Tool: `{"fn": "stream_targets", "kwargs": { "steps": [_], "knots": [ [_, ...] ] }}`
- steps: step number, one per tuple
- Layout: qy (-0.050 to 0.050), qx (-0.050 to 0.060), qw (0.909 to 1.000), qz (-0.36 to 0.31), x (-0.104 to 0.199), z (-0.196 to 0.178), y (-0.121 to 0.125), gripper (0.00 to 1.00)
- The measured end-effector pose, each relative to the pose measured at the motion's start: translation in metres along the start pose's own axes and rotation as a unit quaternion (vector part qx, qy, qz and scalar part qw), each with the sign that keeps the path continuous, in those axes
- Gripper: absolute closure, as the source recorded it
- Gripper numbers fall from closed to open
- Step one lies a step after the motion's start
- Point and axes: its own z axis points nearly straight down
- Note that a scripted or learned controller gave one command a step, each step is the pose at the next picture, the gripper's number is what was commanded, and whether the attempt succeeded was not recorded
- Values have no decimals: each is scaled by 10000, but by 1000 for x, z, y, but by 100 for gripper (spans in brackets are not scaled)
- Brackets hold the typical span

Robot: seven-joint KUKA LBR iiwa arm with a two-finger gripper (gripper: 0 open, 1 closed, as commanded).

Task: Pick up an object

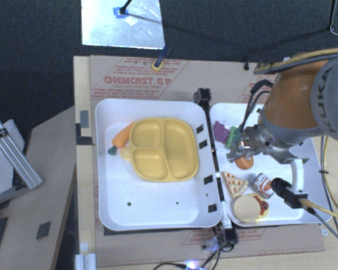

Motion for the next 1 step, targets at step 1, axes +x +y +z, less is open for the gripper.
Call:
{"fn": "stream_targets", "kwargs": {
  "steps": [1],
  "knots": [
    [3, -9, 10000, -21, 13, -10, -6, 100]
  ]
}}
